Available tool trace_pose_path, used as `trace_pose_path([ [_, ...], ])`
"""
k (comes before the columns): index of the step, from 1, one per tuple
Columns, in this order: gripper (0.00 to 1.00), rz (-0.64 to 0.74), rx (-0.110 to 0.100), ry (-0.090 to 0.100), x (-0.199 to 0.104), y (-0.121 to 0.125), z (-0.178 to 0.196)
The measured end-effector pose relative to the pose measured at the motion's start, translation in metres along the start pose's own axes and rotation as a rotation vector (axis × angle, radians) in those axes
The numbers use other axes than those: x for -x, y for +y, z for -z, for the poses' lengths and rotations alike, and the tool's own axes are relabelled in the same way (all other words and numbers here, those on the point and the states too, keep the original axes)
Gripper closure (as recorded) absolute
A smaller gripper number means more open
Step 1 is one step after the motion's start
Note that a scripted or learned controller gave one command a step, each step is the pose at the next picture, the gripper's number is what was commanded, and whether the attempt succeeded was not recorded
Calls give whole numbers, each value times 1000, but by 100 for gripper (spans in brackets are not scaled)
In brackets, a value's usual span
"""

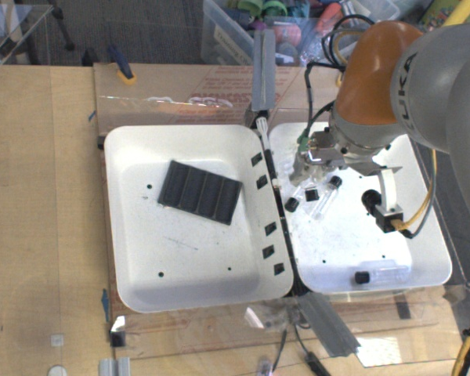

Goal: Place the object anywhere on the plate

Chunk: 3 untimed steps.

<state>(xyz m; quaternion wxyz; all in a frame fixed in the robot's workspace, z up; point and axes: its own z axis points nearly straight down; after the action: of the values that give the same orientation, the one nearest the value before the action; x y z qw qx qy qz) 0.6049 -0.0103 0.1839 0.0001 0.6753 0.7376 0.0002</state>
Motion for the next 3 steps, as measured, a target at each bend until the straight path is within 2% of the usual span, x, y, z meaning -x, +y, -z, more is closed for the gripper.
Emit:
trace_pose_path([
  [1, 100, -78, 0, 0, -22, 6, 0],
  [2, 100, -67, 0, 0, -29, 27, 0],
  [3, 100, -157, 0, -1, -25, 44, 0],
])
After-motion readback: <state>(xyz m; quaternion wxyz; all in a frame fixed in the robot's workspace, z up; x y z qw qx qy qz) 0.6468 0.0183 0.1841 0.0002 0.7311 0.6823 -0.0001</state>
